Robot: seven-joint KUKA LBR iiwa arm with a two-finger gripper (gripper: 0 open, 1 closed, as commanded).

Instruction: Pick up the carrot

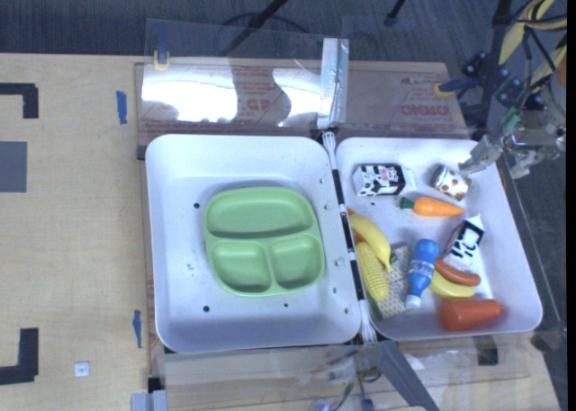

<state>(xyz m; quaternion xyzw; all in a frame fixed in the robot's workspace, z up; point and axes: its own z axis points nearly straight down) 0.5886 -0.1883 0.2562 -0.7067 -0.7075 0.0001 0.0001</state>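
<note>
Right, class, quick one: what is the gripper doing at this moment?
Gripper: over the right bin's far edge, apart from the carrot; holding nothing visible; open or closed cannot be told.

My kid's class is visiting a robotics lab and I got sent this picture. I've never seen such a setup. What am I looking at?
One camera, fixed above a bench, looks down at a slant on two shallow white bins side by side. The left bin holds a green divided plate. The right bin holds toy food: a carrot, a banana, corn, a blue bottle, a small cow-print carton and a few more pieces. At the right edge, above the right bin's far corner, is the end of a robot arm with its pincer, the part that grasps things. Its job is to pick up the carrot. The carrot lies loose in the bin, apart from the pincer, so nothing is held yet.
</note>
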